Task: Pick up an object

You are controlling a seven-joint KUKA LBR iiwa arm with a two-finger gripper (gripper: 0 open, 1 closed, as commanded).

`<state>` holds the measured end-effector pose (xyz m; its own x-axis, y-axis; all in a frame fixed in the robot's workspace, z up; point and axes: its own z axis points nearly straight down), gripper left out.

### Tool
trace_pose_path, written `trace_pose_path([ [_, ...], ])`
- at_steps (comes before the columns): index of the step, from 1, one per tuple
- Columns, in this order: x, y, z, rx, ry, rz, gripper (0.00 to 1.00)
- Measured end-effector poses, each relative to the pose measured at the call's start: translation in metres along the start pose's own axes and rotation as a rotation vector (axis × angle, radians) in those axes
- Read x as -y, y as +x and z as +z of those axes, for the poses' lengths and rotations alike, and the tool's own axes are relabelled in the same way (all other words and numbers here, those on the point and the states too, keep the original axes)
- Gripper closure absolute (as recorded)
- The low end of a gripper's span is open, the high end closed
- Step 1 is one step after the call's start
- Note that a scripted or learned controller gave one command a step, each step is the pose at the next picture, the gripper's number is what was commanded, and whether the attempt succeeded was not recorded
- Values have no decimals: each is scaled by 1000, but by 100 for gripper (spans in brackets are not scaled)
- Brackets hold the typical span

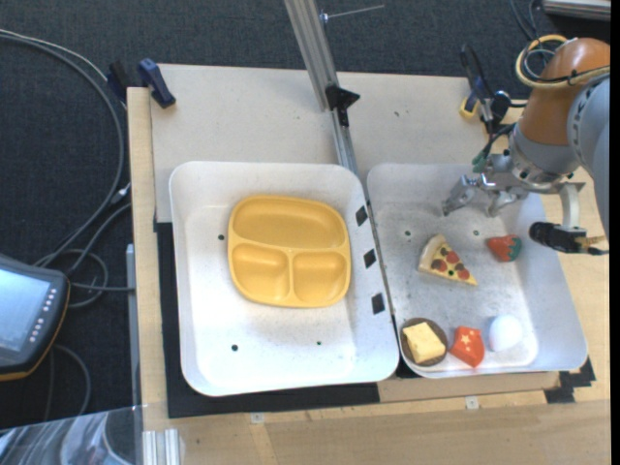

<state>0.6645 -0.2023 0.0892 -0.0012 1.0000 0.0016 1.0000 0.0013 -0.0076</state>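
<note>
Over the far half of the right bin [572, 329] hangs the gripper [481, 198], its fingers spread apart with nothing between them, tips pointing down at bare bin floor. The nearest thing to it is the pizza slice [447, 261], which lies nearer the bin's front edge and slightly toward the divider between the two bins. Its long axis runs at a slant, crust end toward the right wall, point toward the divider. The strawberry [505, 248] sits just beside the slice, toward the right wall, roughly as close to the gripper. Along the front edge lie a cheese block [422, 341], a red piece [468, 346] and a white ball [505, 332], well apart from the gripper. The left bin [194, 192] holds a yellow tray [289, 250]. For the slice, I judge the gripper needs to come toward the front edge and turn its fingers across the narrow width.
</note>
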Motion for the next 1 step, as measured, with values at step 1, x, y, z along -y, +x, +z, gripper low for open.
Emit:
trace_pose_path([
  [1,-3,-1,-16,4,-9,-2,100],
])
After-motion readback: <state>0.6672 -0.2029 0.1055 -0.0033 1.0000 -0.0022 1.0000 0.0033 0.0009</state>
